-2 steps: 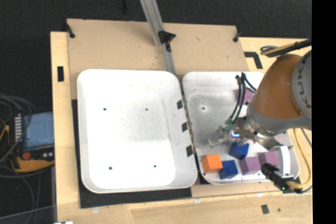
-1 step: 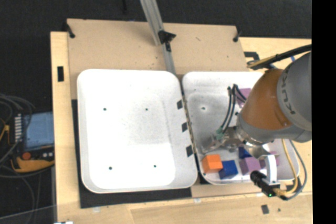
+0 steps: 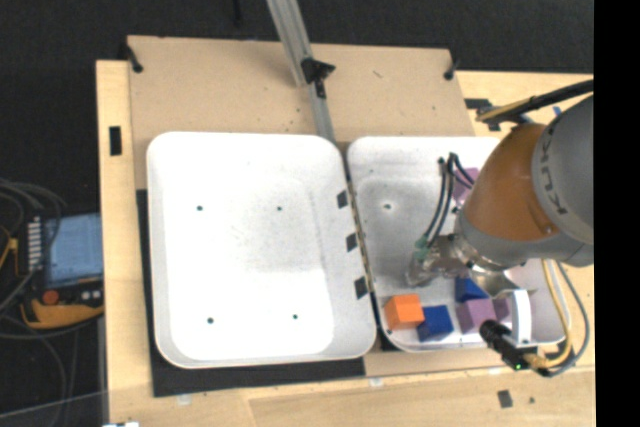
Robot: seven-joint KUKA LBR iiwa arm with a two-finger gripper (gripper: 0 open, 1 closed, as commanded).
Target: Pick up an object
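Note:
In the right bin [image 3: 400,170], near its front edge, lie an orange block [image 3: 405,311], a blue block [image 3: 435,323], a purple block [image 3: 480,313] and another blue block [image 3: 468,290]. My gripper [image 3: 425,267] hangs low in this bin, just above and behind the orange block. The arm's orange band [image 3: 505,190] and grey wrist cover the bin's right part. Nothing shows between the fingers from this angle.
The left bin [image 3: 250,245] sits beside it, with a black-clipped divider edge [image 3: 353,240] between the two. A slanted metal pole [image 3: 285,5] rises behind the bins. Cables and a blue box [image 3: 70,250] lie off the bench at left.

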